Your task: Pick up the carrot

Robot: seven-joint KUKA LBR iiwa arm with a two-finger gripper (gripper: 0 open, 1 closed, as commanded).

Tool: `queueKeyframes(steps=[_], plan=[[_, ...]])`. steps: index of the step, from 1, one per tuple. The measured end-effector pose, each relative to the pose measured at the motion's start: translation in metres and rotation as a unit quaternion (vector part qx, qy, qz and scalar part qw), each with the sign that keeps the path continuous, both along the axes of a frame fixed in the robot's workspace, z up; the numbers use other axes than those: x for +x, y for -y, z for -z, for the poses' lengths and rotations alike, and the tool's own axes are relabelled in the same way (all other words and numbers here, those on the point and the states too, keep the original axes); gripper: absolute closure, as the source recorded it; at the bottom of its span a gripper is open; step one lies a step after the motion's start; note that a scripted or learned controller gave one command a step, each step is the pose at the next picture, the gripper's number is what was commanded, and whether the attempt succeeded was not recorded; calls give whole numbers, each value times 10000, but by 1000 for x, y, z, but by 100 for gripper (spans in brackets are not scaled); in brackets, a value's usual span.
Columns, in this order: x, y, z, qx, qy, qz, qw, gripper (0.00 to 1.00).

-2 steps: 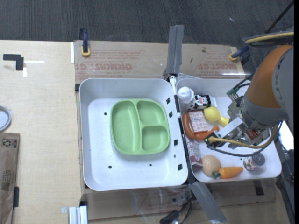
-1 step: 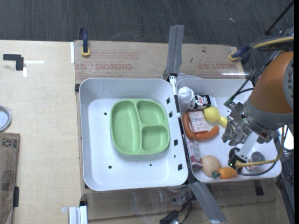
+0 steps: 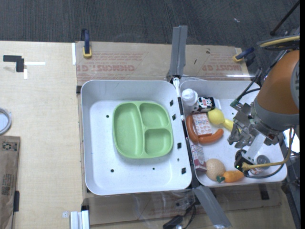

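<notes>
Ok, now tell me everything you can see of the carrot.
The carrot is small, orange and smooth, plastic by the look of it, with a green stub at its left end. It lies flat, crosswise in the view, near the front edge of the right bin. Its green end seems to touch a round beige item.

Robotics lab: robot arm [image 3: 281,87], plywood table [image 3: 38,128], two white bins [image 3: 88,132], spring clamp [image 3: 86,43], cardboard sheet [image 3: 124,61], dark carpet floor [image 3: 119,8].
</notes>
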State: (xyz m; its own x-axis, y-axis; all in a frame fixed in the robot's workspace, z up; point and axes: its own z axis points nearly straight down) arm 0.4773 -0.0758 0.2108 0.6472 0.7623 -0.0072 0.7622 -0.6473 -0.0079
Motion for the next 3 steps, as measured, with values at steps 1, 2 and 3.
queueKeyframes(steps=[1,2,3], plan=[[0,-44,21,-1,27,242,9997,100],[0,-12,21,9,18,-748,9972,100],[1,-11,14,6,-1,-738,9973,100]])
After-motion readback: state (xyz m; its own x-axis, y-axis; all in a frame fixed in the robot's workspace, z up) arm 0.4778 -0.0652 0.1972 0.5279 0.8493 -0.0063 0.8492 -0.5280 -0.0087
